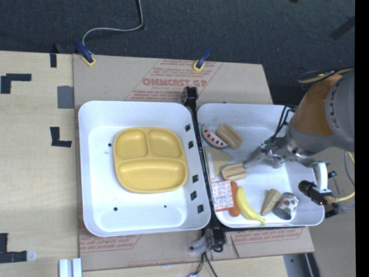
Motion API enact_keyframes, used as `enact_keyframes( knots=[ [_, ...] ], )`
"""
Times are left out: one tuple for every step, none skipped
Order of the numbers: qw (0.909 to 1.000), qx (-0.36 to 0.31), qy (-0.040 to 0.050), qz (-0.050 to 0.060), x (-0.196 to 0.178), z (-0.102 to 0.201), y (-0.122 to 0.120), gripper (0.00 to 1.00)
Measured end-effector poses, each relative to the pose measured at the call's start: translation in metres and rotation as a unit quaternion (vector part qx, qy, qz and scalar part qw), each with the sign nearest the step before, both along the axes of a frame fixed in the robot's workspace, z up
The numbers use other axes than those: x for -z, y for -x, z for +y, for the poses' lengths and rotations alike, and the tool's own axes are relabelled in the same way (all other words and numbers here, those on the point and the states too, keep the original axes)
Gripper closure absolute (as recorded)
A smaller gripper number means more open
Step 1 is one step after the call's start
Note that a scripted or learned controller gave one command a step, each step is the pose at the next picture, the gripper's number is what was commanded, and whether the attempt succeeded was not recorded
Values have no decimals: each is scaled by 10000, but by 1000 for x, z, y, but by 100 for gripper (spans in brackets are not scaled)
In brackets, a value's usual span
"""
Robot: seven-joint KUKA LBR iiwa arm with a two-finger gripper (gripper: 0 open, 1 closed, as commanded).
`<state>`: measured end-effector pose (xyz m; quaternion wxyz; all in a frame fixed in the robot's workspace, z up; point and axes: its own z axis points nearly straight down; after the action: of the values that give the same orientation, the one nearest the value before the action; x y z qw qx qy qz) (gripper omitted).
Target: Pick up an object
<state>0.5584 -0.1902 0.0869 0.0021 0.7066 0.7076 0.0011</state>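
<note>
Pincer (249, 161) — beside bread roll (233, 171)

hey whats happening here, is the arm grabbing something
A grey robot arm reaches from the right into the right bin, which holds toy food. Its gripper sits low by a tan bread piece, but nothing is clearly held yet. A banana, a watermelon slice and a cone lie nearby. The left bin holds a yellow divided plate.

We see even, fairly bright overhead light; the white bins (138, 111) look near overexposed, shadows are soft and faint, and the whole picture is slightly grainy and soft.
</note>
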Motion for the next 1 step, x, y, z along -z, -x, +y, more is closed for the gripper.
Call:
enact_keyframes(
  knots=[
    [10000,-10,-4,-6,1,76,-49,0]
  ],
)
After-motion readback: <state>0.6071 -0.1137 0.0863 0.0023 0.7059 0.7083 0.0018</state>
